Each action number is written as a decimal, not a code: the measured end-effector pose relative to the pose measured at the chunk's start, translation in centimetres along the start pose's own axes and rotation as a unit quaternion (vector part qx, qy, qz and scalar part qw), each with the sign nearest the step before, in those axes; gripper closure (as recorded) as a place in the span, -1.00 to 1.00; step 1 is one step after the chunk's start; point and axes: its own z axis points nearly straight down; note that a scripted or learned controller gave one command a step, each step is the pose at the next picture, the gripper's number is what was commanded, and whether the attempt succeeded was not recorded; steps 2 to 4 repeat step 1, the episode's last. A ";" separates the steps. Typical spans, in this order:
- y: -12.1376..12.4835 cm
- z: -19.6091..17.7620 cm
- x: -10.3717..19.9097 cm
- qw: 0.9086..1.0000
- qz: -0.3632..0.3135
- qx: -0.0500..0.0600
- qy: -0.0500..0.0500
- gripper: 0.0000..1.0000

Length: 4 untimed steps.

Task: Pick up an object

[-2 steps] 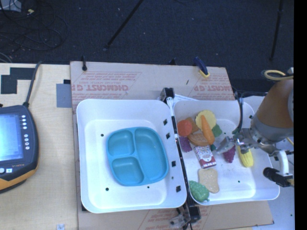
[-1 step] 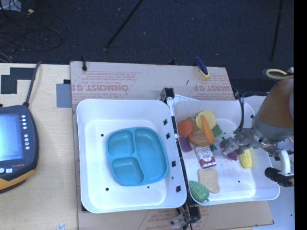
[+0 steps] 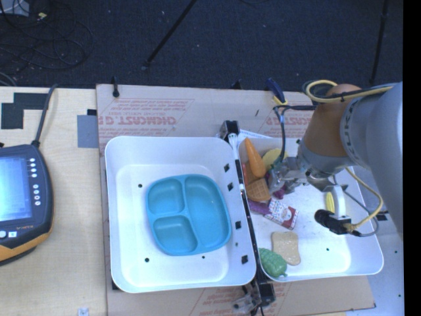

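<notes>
My arm [image 3: 375, 130]: one unit, thick rounded grey casing, smooth and matt. My orange band [image 3: 323, 127]: a broad glossy ring above the wrist, domed at the top edge. My cabling: one yellow cable [image 3: 320, 84] looped above the orange band and another trailing low along the casing; one black lead with a blue-tipped connector [image 3: 275, 89] running down beside the wrist. My wrist block [image 3: 314, 166]: dark grey metal. My gripper [image 3: 281, 178]: small, metallic, details too blurred to list.
</notes>
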 end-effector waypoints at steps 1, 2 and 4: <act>-2.7 -10.3 7.4 1.000 0.000 0.002 0.003 1.00; -2.7 -10.3 7.4 1.000 0.000 0.002 0.003 1.00; -2.7 -10.3 7.4 1.000 0.000 0.002 0.003 1.00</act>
